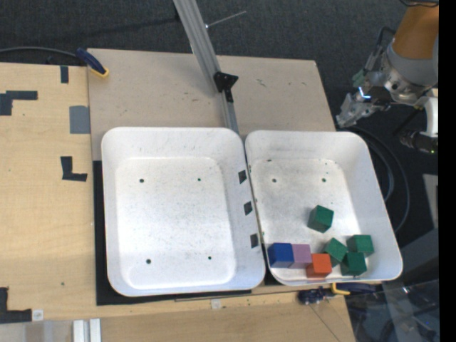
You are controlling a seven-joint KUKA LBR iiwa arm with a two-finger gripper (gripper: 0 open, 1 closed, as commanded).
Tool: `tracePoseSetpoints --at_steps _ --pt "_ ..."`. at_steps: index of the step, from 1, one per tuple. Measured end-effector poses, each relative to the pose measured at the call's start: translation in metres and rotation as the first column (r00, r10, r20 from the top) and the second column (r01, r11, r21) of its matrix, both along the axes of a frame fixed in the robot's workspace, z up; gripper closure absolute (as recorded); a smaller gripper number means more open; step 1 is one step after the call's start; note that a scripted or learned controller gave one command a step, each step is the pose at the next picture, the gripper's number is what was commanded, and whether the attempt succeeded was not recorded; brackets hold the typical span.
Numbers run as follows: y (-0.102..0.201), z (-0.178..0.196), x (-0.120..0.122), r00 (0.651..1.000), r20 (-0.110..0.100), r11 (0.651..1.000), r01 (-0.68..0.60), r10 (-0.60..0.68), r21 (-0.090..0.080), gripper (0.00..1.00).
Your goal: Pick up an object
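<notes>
Pincer (354, 110) hung off the counter's edge, well above and away from the blocks; spread or closed, couldn't tell. Lone green block (320, 218) sat nearest it, the rest crammed against the right bin's (356, 148) far wall. Risk: the crowding probably blocks a clean grasp.

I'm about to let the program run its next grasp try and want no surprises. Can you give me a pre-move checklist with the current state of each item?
1. Gripper clear of the bins: ok, it sits beyond the top right corner of the right bin.
2. Nothing carried between the fingers: cannot tell, too small and blurred.
3. Targets present: ok, blocks lie in the right bin's near corner.
4. An isolated target: ok, one green block stands apart from the cluster.
5. Cluster graspable: not ok, the blue block, purple block and orange block are touching, hard against the wall.
</notes>
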State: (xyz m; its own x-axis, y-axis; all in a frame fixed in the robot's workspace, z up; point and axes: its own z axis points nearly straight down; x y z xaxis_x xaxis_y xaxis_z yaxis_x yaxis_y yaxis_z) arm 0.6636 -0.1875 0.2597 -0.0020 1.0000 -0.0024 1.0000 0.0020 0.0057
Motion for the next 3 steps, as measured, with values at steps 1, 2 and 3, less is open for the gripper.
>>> tracePoseSetpoints --at_steps 1,2,3 --pt "0.051 0.006 -0.023 1.0 -0.006 1.0 -0.003 0.003 0.003 1.0" --pt "0.094 0.008 -0.042 1.0 -0.008 1.0 -0.002 0.003 0.004 1.0" --pt "0.149 0.003 -0.073 1.0 -0.009 1.0 -0.004 0.004 0.005 1.0"
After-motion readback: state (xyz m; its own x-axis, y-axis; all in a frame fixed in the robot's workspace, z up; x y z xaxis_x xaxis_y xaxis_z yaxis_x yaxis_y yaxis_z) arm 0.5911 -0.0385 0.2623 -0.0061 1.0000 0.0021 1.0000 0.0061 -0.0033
